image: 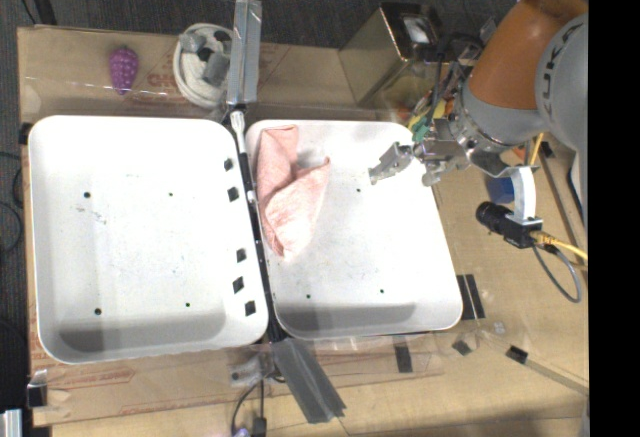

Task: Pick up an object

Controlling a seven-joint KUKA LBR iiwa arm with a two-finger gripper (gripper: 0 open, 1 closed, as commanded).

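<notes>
The gripper [388, 163] hangs over the upper right part of the right bin [420, 270], its grey fingers pointing toward the bin's middle. Nothing lies between the fingers, but the view is too small and blurred to tell whether they stand apart or closed. Just behind the gripper, toward the right edge of the view, the wrist carries a tangle of coloured cables, and behind that rises the grey arm [560, 75] with its orange band [515, 45].

Directly under and around the gripper the bin floor is bare white. Ahead of the fingertips, across a stretch of that floor, lies a pink cloth [288, 193], crumpled and folded, against the left wall of the right bin, well apart from the gripper. It reaches from the bin's upper left corner down toward the middle of that wall.

Beyond the cloth, past the divider between the two bins, sits the left bin [60, 225]. Farther still, on the bench above the left bin, a white roll [200, 65] rests near an upright grey bracket [243, 50], and a small purple object [123, 68] lies farthest off, near the bench's upper left corner.
</notes>
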